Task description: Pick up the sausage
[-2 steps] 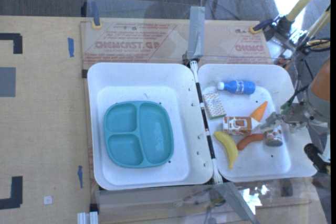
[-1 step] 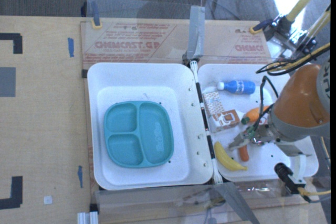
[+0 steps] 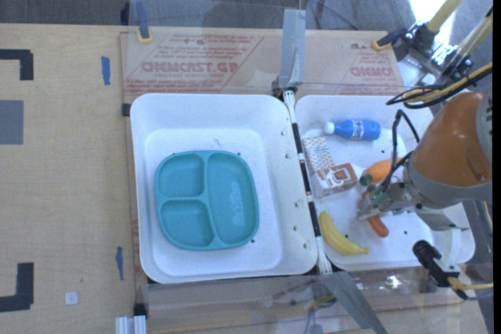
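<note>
The arm point(image 3: 454, 149), grey with an orange band, reaches over the right bin point(image 3: 407, 109), and its gripper point(image 3: 376, 206) hangs low inside that bin. The fingers are small and dark against clutter here, so I cannot tell how far apart they stand, nor whether anything is caught between them.

The sausage point(image 3: 379, 227), a short reddish piece, lies on the floor of the right bin just below the gripper as the camera sees it, touching or nearly touching the tip; which of the two cannot be made out. Taking the sausage as the landmark: the banana point(image 3: 339, 238) lies just to its left, close to the wall between the bins. An orange point(image 3: 379, 170) sits just above it, partly tucked under the arm. A small carton point(image 3: 337, 177) lies up and to the left of it, with a patterned packet point(image 3: 317, 152) further up-left. A blue bottle point(image 3: 354, 129) lies on its side well above it, near the bin's far wall.

Well to the left of the sausage, the left bin point(image 3: 203, 109) holds a teal plate point(image 3: 207, 199) with three compartments. Both bins rest on the bench point(image 3: 55, 192).
</note>
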`<state>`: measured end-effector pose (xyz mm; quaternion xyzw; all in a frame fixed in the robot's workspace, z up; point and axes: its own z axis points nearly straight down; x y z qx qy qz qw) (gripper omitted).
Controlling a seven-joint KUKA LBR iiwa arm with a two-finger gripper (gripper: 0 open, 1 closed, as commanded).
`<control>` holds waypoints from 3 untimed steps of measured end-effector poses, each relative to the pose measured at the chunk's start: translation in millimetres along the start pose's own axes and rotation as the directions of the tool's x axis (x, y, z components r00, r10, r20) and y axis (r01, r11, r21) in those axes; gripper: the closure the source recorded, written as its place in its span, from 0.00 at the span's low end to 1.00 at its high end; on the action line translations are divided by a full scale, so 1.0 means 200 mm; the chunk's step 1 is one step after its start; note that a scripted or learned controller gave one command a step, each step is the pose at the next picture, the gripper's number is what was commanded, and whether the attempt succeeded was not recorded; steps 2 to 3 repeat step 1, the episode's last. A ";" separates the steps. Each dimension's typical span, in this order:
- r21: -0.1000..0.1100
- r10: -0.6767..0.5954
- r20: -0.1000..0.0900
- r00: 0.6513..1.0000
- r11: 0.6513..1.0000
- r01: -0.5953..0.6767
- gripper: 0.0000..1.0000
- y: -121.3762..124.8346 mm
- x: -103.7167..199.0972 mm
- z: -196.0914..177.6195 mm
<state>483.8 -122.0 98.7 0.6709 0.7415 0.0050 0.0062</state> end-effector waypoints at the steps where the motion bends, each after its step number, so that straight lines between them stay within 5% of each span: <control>1: 0.016 0.122 -0.001 0.993 0.992 -0.122 1.00 0.30 0.31 -0.43; 3: 0.016 0.122 -0.001 0.993 0.992 -0.122 1.00 0.30 0.31 -0.43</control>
